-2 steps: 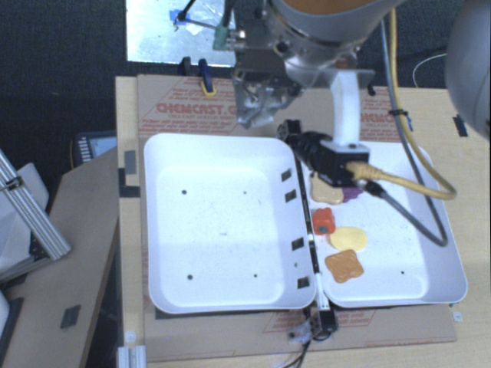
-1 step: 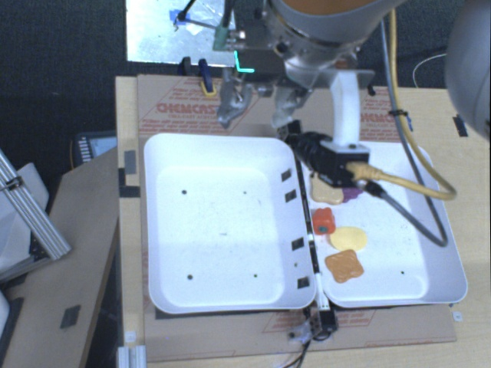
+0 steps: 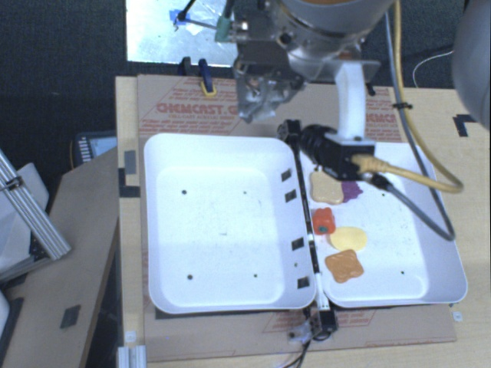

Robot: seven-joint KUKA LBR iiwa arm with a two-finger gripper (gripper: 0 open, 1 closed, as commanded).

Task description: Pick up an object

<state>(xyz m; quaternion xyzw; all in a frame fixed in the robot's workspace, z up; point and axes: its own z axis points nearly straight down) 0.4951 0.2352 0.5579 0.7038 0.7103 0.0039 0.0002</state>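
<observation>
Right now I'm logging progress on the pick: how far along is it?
Nothing looks picked yet. The gripper hangs high above the bench behind the bins, with nothing seen in it. The orange piece, yellow piece, red piece and tan piece lie in the right bin. Descent, grasp and lift remain.

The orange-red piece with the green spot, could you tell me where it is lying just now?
The orange-red piece lies in the right bin, close to the divider between the bins, just below the tan piece and just above the yellow piece.
</observation>
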